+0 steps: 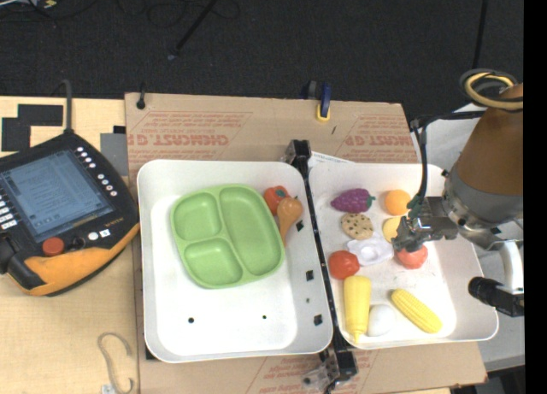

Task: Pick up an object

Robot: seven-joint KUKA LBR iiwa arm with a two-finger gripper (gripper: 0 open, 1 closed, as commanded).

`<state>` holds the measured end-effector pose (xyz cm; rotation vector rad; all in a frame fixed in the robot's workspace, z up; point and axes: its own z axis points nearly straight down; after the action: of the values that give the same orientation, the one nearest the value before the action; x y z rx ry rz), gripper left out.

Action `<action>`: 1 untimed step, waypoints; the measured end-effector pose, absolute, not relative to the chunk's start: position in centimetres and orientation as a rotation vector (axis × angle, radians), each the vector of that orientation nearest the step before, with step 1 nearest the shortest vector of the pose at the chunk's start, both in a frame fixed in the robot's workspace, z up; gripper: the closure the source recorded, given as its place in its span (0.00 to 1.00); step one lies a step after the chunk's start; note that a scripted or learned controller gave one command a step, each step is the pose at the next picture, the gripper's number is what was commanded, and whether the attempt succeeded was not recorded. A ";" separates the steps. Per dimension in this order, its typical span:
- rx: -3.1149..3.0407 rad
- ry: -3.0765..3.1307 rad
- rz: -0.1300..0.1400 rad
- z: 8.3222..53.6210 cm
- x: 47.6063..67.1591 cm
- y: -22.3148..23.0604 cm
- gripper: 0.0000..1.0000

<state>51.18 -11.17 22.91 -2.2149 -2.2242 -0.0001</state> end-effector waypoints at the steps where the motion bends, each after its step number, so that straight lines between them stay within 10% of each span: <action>1: -2.216 -2.225 0.000 23.7 54.4 -6.3 1.00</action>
<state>54.43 -6.34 23.68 -2.2157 -2.2247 -0.0005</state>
